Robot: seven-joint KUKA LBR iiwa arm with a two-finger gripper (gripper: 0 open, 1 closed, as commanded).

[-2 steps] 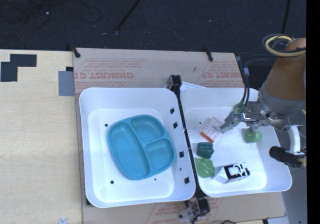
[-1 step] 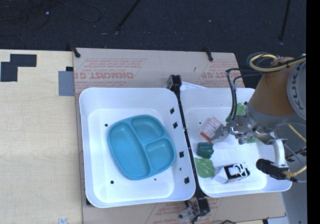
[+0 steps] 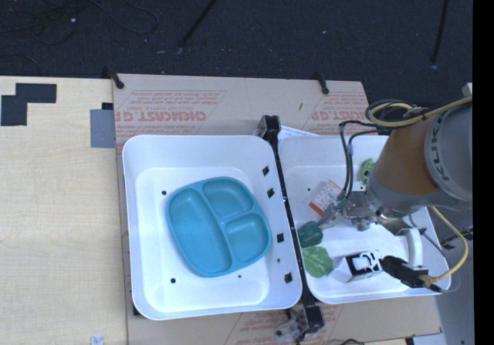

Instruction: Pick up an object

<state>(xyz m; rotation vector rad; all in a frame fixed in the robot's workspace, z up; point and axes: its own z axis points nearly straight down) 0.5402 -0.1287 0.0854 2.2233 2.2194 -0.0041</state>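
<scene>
The right bin [image 3: 309,152] holds a dark green piece [image 3: 310,234] and, just below it, a lighter green leafy piece [image 3: 317,262], both by the bin's left wall. An orange and white packet [image 3: 326,196] lies a little farther back. A small white and black item [image 3: 361,265] rests near the front wall. My gripper [image 3: 340,216] is low in this bin, reaching left from the grey and orange wrist. It sits between the packet and the dark green piece, close to both. I see nothing held in it.
The left bin [image 3: 143,181] holds a blue divided plate [image 3: 218,224]. A black divider [image 3: 279,204] runs between the two bins. A bit of green [image 3: 367,169] peeks out behind the arm at the right bin's back.
</scene>
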